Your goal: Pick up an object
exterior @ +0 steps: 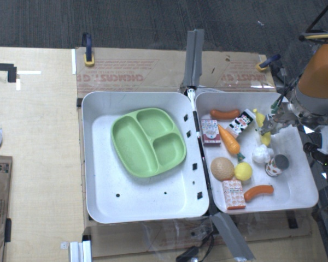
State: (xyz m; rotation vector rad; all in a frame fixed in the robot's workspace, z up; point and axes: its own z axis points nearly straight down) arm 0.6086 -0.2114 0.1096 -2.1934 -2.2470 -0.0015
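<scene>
While my arm (317,78) reaches in from the right, my claw (269,125) hangs low over the upper right part of the right bin (309,198), and I cannot tell whether it is spread or pressed together. Just beside it lie a yellow piece (261,119) and a black and white carton (241,122). A red sausage (224,114) sits near the far wall. Below that are a small red carton (210,131) and an orange carrot (229,139). Further down lie a white lump (260,155), a grey round piece (281,161), a tan ball (222,168), a lemon (242,171), an orange-red box (233,194) and another sausage (258,191). A green divided plate (147,142) lies in the left bin (98,201).
</scene>
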